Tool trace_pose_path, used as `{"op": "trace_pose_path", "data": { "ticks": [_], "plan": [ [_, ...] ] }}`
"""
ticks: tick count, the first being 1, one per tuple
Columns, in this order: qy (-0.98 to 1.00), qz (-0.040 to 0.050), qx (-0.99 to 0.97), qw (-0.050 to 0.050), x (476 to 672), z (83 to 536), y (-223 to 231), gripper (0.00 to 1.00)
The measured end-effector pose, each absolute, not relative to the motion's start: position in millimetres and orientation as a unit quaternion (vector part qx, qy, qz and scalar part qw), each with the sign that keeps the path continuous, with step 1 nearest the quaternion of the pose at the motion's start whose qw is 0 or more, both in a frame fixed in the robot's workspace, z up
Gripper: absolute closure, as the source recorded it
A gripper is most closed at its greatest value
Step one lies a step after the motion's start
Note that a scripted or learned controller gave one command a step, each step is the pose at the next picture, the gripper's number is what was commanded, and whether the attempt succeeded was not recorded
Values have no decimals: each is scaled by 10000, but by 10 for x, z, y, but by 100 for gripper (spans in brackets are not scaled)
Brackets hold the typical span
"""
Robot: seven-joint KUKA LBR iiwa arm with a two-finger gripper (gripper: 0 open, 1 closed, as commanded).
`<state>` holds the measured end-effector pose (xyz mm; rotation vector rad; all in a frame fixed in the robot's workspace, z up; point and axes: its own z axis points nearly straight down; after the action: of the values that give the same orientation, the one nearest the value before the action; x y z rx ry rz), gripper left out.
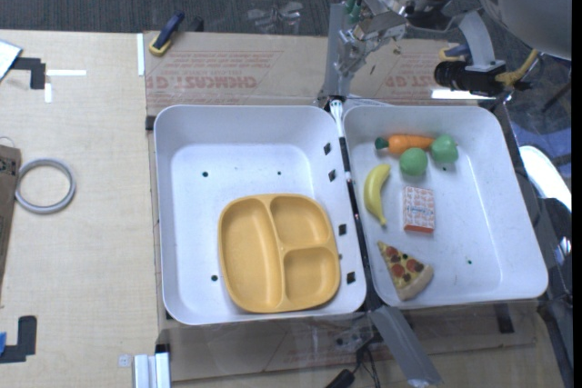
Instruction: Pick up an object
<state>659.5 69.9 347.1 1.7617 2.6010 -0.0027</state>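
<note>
My gripper (348, 59) hangs above the back rim where the two bins meet, apart from every object. The right bin (491, 223) holds an orange carrot (406, 142), a green ball (414, 161) and a second green ball (444, 149) at its back. A yellow banana (376, 192) lies near the bin's left wall. A small red and white box (418, 209) sits mid-bin, and a pizza slice toy (403, 270) lies at the front. Nothing shows in the gripper.
The left bin (191, 195) holds a yellow divided plate (278, 252). Behind the bins lies flat cardboard (245, 68) with a blue and yellow tool (166, 33) at its corner. A roll of tape (43, 185) rests on the wooden bench at far left.
</note>
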Motion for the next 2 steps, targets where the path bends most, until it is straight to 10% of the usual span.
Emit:
{"op": "trace_pose_path", "data": {
  "ticks": [1,2],
  "plan": [
    [8761,-11,4821,-2,6599,4410,1390,100],
    [9425,-7,3341,3,6577,4405,1848,100]
  ]
}}
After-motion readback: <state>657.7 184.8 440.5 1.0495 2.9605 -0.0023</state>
